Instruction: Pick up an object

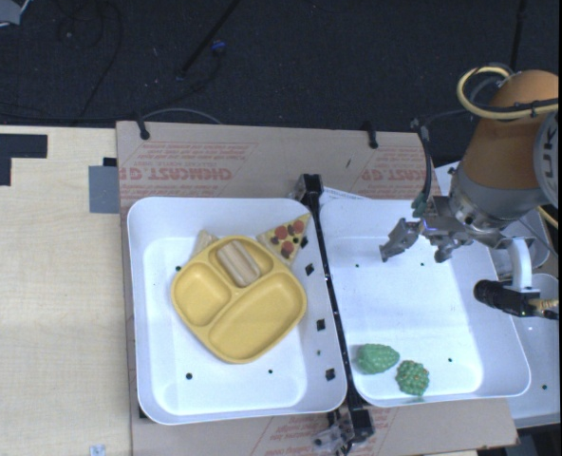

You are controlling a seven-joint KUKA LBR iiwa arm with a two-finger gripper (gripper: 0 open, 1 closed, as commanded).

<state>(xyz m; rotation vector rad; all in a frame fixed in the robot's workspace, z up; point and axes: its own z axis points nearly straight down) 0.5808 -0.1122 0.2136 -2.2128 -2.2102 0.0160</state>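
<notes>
Camera view, fixed above the counter (53, 293), shows the claw (419, 242) hovering over the upper part of the right bin (495, 369), its two fingers spread apart with nothing between them and nothing touching them. Two green lumpy objects lie well below the claw, near the bin's front wall: the larger green piece (377, 357) sits just beside the smaller green piece (413, 377), and whether they touch cannot be resolved. Either one is a likely candidate for the pick, since both rest loose on the flat bin floor with open space above them. To the claw's left, across the divider, the left bin (158, 378) carries a yellow sectioned plate (240, 299) with a tan bread-like item (236, 261) in one compartment; a pizza slice (288, 237) lies against the plate's upper edge. The spread fingers suit an approach from above; the claw appears to stand off from any target, so the grasp is judged not yet begun.
</notes>
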